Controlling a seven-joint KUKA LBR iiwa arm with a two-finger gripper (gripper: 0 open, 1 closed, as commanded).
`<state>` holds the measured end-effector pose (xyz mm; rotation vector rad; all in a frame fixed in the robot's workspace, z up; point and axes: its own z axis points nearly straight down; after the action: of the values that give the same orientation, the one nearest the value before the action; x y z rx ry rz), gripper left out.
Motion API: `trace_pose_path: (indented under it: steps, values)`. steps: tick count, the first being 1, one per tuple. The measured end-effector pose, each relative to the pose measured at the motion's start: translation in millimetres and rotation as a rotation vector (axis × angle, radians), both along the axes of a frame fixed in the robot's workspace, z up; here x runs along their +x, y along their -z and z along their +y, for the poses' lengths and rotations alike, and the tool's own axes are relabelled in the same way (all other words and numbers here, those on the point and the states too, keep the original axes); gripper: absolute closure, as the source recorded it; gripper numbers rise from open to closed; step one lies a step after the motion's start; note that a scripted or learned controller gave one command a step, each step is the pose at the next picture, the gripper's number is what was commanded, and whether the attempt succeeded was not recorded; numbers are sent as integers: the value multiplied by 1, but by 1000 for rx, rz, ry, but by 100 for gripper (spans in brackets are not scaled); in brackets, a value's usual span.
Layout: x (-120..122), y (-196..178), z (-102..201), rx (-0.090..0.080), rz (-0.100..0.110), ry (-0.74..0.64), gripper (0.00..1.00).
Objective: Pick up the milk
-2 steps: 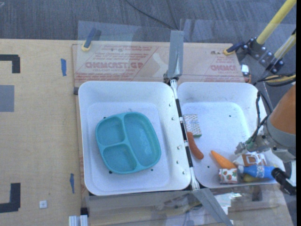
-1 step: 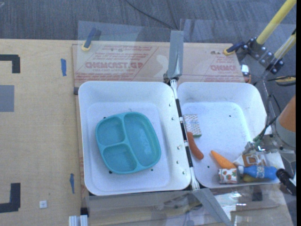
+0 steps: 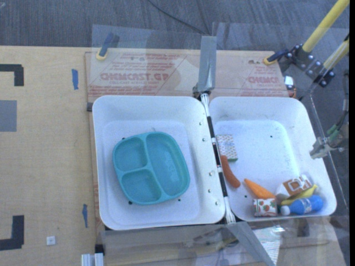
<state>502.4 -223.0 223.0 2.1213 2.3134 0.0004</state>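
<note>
Nearest the viewer, in the near right corner of the right bin point(image 3: 294, 115), sits a tight cluster of toy groceries. The milk carton point(image 3: 265, 206), small and white with red print, stands against the bin's near wall at the left end of this cluster. Just to its right lies a blue bottle point(image 3: 306, 205) on its side, with a yellow banana point(image 3: 300, 195) lying along its top edge and a brown and white box point(image 3: 297, 184) tilted just behind that. An orange carrot point(image 3: 258, 189) lies slantwise just behind the milk carton, nearly touching it. Further left, close to the wall shared by the two bins, a red-orange sausage point(image 3: 229, 172) lies at a slant, and just behind it is a small patterned green and white box point(image 3: 226, 147). The left bin point(image 3: 111, 115) holds a teal plate point(image 3: 151, 167) with three compartments, lying flat near its middle. Both bins rest on a tan worktop point(image 3: 44, 148) marked with black and blue tape. Behind the bins lies a clear sheet point(image 3: 144, 73) with red lettering, held by a yellow clamp point(image 3: 104, 51) at its left corner.
</note>
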Motion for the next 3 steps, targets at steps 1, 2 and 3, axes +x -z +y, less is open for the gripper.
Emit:
trace_pose_path:
  steps: [1,2,3]
  values:
    - [0,0,0,0,0,0,0]
    - [-20,128,2,4,-3,-252,0]
    - [-19,132,2,2,-5,-289,0]
